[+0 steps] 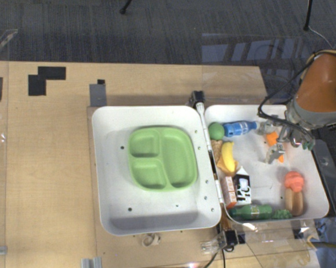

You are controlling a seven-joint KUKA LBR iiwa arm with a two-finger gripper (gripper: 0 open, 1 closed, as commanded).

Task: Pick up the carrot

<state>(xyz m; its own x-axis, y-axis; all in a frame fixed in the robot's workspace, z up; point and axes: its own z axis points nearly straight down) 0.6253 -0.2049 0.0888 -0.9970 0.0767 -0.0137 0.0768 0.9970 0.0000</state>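
I count two white bins: the left bin (103, 160) holds one green divided plate (160, 158). The right bin (318, 180) holds one green ball (216, 130), one blue bottle (239, 127), one banana (227, 156), one carton (243, 188) and one cucumber (252, 212).

Arm (320, 92) reaching from right, gripper (276, 153) pointing down, low.
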